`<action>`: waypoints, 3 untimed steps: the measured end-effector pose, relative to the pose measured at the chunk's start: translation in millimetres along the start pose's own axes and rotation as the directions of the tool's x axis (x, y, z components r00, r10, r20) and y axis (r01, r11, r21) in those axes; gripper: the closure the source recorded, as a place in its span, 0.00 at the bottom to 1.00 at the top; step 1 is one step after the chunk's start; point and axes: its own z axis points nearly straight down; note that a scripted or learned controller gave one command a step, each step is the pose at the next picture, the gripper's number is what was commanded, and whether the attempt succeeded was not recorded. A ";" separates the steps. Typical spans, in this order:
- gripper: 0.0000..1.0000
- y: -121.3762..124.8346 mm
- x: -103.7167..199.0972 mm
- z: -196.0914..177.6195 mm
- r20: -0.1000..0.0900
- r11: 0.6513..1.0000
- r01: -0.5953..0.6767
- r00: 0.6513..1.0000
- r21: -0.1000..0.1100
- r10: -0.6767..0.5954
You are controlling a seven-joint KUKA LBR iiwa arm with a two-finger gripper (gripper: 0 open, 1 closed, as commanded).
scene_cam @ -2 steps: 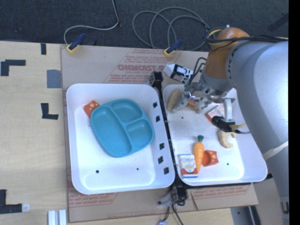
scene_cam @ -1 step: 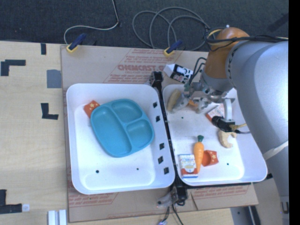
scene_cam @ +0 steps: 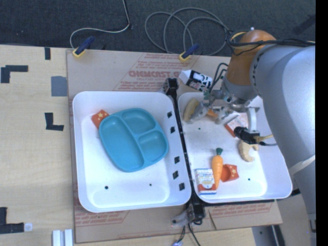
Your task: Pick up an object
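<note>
Several objects crowded the right bin (scene_cam: 277, 188); our pincer (scene_cam: 218, 109) hovered at its upper left, beside a banana piece (scene_cam: 190, 109). We couldn't tell its opening. Descending there, we judged, risked striking the bin wall.

Arm (scene_cam: 287, 101): grey, bulky, entering from the right of the camera view and reaching left.
Wrist band (scene_cam: 246, 60): orange, sitting above the wrist, at the upper part of the arm.
Wrist: angled downward below the band.
Gripper (scene_cam: 218, 109): two-finger, metallic, pointing down at the arm's left end, low over the surface beneath.
Gripper contents: cannot be made out.
</note>
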 end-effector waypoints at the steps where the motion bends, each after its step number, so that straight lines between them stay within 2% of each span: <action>1: 0.00 -0.3 3.3 0.0 0.007 1.000 -0.003 1.000 -0.003 0.003; 2: 0.00 -54.1 -18.8 -7.1 0.011 0.999 0.002 1.000 -0.032 -0.002; 3: 0.00 -1.6 11.7 0.5 0.011 1.000 -0.003 1.000 0.003 0.003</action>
